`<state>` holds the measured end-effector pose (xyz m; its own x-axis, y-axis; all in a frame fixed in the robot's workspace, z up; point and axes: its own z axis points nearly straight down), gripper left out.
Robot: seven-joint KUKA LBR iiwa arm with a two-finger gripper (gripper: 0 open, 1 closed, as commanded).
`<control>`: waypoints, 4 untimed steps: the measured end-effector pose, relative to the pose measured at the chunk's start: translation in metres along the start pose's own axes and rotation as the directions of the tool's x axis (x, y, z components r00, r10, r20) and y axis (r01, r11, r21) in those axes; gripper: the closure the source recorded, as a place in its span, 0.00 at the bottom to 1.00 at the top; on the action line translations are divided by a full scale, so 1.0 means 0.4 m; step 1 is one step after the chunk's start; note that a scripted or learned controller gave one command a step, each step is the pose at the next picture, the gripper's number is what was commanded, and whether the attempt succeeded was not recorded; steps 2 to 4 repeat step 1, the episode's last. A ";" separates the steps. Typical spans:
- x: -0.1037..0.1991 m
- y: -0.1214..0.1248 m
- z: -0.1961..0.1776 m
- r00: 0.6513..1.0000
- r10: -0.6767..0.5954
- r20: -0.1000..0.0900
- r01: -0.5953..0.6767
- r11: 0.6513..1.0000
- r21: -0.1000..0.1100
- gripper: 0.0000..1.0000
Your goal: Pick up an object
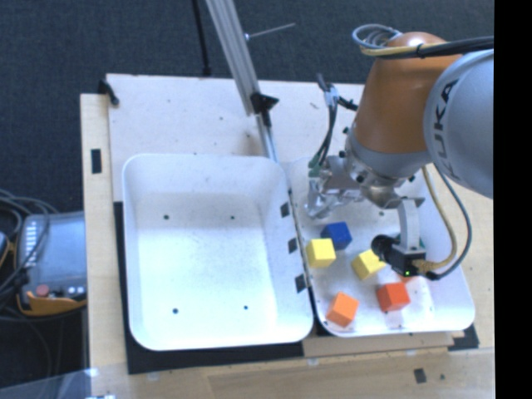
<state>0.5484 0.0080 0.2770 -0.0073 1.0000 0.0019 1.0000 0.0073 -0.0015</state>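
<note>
The right bin (pixel 453 304) holds several small cubes. A blue cube (pixel 337 233) lies near its middle left, with a yellow cube (pixel 321 252) touching it just below. A second yellow cube (pixel 366 264) sits to the right of those. An orange cube (pixel 342 308) and a red-orange cube (pixel 392 296) rest near the front rim. My gripper (pixel 321 204) hangs over the bin's left part, just above the blue cube and apart from it. The arm's grey and orange body hides the bin's back right.
The left bin (pixel 208 248) stands beside the right one, and their rims meet near the yellow cube. A slanted aluminium post (pixel 235 48) rises behind the bins. Black cables (pixel 453 223) loop off the wrist over the right bin.
</note>
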 end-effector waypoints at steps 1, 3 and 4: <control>0.137 -0.037 0.050 1.000 0.000 0.000 0.000 1.000 0.001 1.00; 0.137 -0.037 0.050 1.000 0.000 0.000 0.000 1.000 0.001 1.00; 0.137 -0.037 0.050 1.000 0.000 0.000 0.000 1.000 0.001 1.00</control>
